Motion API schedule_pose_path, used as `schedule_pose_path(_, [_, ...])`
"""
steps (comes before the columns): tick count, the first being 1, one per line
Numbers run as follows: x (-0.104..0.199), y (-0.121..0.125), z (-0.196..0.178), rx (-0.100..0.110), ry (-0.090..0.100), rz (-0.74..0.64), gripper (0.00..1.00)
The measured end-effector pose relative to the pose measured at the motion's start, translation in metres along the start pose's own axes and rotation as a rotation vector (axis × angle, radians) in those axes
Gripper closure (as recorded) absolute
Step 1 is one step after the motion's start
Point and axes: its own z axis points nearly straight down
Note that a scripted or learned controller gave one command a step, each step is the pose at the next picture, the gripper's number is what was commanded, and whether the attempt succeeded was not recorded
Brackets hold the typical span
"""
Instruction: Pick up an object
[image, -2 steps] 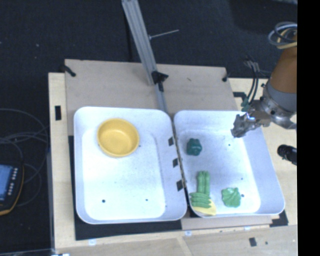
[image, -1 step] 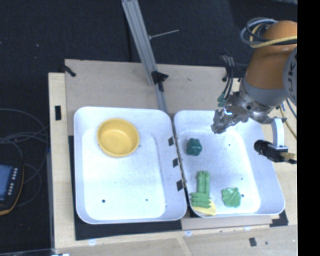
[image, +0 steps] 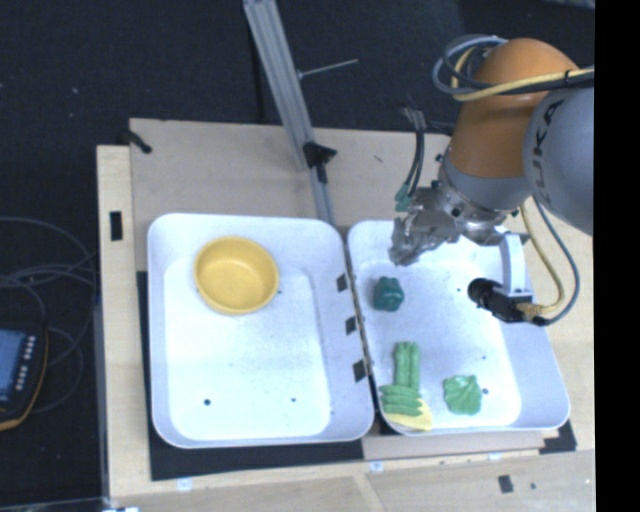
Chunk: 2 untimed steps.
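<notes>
The desk (image: 220, 170) carries two white bins. The arm (image: 510, 110) is positioned over the right bin (image: 500, 370), approach stage judged. The gripper (image: 408, 245) hangs above a dark green object (image: 388, 294), nothing held; jaw state cannot be told. A short descent onto that object is judged required next.

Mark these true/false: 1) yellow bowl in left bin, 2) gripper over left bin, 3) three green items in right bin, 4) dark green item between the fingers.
1) True: the yellow bowl sits in the left bin.
2) False: the gripper is over the right bin, near its far edge.
3) True: dark green lump, green-and-yellow toy, light green piece.
4) False: the lump lies on the bin floor, apart from the gripper.
</notes>
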Motion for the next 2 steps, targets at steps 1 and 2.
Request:
schedule_pose_path(1, [0.054, 0.019, 0.016, 0.001, 0.000, -0.001, 1.00])
schedule_pose_path(2, [0.109, 0.043, 0.017, 0.000, 0.000, -0.001, 1.00])
